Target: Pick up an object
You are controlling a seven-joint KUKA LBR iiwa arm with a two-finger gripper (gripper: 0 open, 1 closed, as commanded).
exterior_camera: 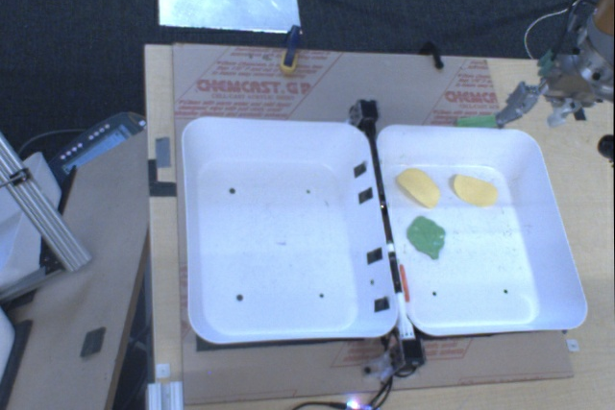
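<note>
White plastic makes up both shallow bins: the left bin (279, 235) lies bare on its floor, while the right bin (538, 235) carries all three candidates in its far-left part. Going rightward there, a green lump (426, 236) sits nearer the camera, just right of the divider; a yellow piece (418, 187) lies just beyond it, and a second yellow piece (475, 190) lies beside that, apart from it. The step in hand looks like the approach, and it would go best by choosing the second yellow piece, closest to the arm, and descending straight over it with fingers straddling its narrow width. The gripper (538, 106) hovers beyond the right bin's far-right rim, its two fingers spread apart, grasping and touching nothing.
</note>
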